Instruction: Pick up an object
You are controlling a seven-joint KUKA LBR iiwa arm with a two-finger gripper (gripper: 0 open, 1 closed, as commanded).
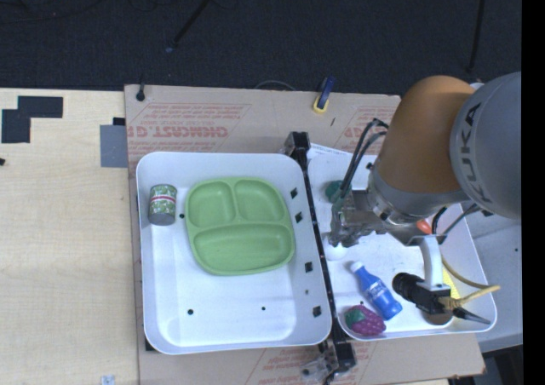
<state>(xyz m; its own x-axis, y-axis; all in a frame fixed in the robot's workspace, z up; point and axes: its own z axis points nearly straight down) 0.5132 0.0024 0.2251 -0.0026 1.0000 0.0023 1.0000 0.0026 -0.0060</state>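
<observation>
pale bench (60, 247), cardboard sheet (213, 115) on it, two white bins (230, 311) atop

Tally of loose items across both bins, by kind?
Green divided plate: 1
Small can: 1
Blue bottle: 1
Purple grape bunch: 1
Green item, partly hidden, kind unclear: 1
Total: 5

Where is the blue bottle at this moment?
In the camera view, the blue bottle lies tilted in the right bin, near its front edge, with the purple grapes just below it.
</observation>
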